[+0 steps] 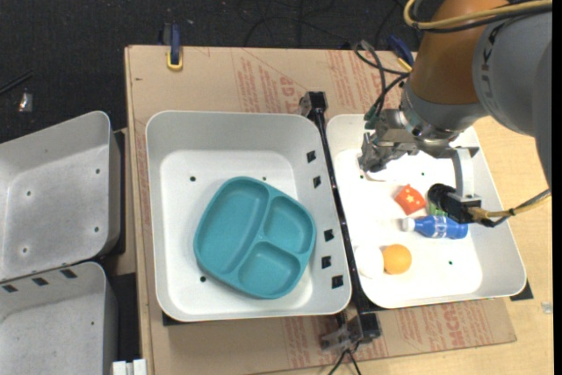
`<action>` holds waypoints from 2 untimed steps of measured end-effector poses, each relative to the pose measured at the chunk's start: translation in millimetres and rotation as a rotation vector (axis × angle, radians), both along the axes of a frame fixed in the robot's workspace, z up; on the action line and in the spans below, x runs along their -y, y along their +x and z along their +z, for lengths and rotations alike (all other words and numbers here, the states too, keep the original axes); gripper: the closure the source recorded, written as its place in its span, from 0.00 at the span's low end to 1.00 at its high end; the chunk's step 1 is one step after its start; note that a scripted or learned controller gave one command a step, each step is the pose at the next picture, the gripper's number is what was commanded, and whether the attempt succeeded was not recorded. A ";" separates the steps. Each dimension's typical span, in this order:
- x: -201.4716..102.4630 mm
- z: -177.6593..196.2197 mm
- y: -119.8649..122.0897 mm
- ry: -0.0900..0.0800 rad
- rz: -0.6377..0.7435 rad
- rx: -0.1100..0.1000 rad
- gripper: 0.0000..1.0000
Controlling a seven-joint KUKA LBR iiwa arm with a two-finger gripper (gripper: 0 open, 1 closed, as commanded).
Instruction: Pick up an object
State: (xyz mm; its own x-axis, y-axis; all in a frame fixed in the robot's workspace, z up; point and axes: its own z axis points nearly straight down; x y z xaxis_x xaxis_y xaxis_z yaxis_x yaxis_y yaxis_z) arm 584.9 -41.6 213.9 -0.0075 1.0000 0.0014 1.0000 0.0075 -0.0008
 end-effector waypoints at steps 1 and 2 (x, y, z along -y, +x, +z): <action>-52.6 13.4 0.4 0.000 0.001 0.003 1.00; -108.6 24.4 6.1 0.001 0.001 0.003 1.00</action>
